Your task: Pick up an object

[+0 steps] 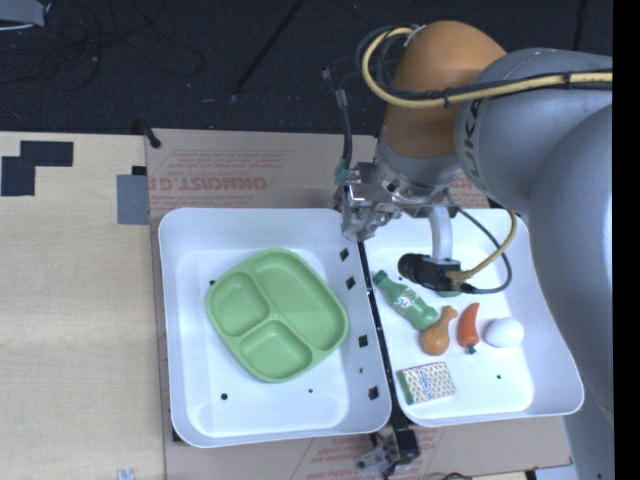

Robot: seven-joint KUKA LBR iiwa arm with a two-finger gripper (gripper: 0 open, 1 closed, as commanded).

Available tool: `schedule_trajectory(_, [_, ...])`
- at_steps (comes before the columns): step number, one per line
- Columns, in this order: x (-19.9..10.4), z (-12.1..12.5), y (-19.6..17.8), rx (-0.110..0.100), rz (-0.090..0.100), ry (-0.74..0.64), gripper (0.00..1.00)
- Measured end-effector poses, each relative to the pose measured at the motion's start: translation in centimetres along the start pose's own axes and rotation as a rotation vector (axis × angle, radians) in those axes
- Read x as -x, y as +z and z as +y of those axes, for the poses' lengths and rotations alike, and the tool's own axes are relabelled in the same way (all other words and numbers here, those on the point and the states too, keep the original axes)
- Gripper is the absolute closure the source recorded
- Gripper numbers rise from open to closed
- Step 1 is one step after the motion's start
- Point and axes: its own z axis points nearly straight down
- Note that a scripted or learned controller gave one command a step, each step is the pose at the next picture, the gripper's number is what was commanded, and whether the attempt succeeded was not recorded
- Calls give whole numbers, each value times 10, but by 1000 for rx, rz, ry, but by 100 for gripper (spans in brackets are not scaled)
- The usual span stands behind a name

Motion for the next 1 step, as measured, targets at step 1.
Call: schedule_trajectory(1, [-56, 3, 12, 2, 0, -1, 100])
